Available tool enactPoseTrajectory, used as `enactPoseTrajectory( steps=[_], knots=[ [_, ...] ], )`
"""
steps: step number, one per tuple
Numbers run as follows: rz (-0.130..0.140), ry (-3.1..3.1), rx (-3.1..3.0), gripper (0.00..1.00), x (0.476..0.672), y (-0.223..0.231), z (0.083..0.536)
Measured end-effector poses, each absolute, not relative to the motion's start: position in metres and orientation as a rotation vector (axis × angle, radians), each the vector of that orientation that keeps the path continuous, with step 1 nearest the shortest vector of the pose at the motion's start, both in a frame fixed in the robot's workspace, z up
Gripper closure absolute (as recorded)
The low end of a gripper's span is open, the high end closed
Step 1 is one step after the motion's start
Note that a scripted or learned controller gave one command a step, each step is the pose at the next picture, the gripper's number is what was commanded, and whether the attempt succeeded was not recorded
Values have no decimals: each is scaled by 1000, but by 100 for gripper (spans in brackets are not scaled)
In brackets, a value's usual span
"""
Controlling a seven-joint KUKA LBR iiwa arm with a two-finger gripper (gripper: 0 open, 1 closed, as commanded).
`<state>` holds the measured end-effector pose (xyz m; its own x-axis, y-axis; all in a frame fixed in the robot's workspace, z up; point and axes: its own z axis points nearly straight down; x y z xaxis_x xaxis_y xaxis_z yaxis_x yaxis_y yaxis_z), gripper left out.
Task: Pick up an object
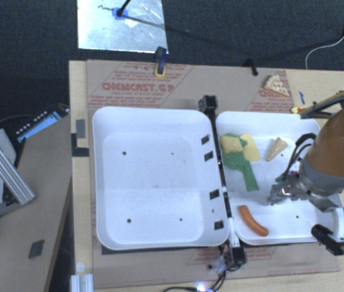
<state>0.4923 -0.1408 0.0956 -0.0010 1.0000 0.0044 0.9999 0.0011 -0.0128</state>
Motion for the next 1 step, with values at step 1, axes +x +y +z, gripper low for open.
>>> enactPoseTrajectory(
  steps=[1],
  knots=[
    [-10, -2235, -2217, 100, 488, -99, 202]
  ],
)
